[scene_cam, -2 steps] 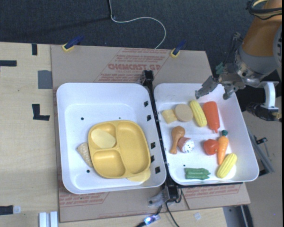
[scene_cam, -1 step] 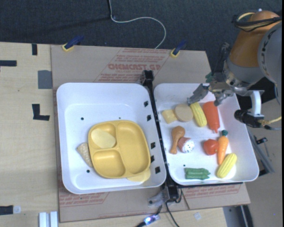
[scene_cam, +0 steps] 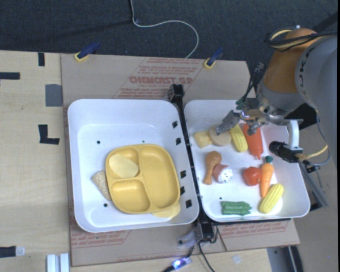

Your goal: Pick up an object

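Arm (scene_cam: 297, 67) reaches down into right bin (scene_cam: 289, 208); pincer (scene_cam: 241, 123) spread open above corn (scene_cam: 238, 139).

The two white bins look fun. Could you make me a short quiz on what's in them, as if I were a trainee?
1. True or false: the yellow plastic divided tray lies in the right white bin.
2. Which toy lies nearest the right bin's front edge: A) green plastic bean pod, B) orange plastic carrot, C) brown toy chicken drumstick?
3. Fill in: the grey arm's gripper hovers over the ___ bin.

Key: 1 false; 2 A; 3 right.
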`<state>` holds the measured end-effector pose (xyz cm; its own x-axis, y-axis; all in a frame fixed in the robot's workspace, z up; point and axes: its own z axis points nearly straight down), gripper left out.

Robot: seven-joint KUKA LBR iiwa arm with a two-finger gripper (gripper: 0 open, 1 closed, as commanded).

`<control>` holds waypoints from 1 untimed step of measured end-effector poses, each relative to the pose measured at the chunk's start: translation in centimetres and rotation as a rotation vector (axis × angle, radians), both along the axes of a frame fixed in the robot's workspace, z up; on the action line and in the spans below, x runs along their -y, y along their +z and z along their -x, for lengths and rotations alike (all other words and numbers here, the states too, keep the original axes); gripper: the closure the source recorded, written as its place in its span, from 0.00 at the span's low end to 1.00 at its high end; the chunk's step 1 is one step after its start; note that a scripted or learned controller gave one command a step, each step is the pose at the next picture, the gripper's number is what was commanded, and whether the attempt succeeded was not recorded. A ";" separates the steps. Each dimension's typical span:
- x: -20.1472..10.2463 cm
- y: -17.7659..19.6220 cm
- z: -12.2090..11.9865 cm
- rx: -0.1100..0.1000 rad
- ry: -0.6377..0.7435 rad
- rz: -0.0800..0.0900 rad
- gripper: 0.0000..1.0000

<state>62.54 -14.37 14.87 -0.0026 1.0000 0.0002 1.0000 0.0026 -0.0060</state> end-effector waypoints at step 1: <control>-0.3 -4.1 0.0 0.007 0.001 0.004 0.00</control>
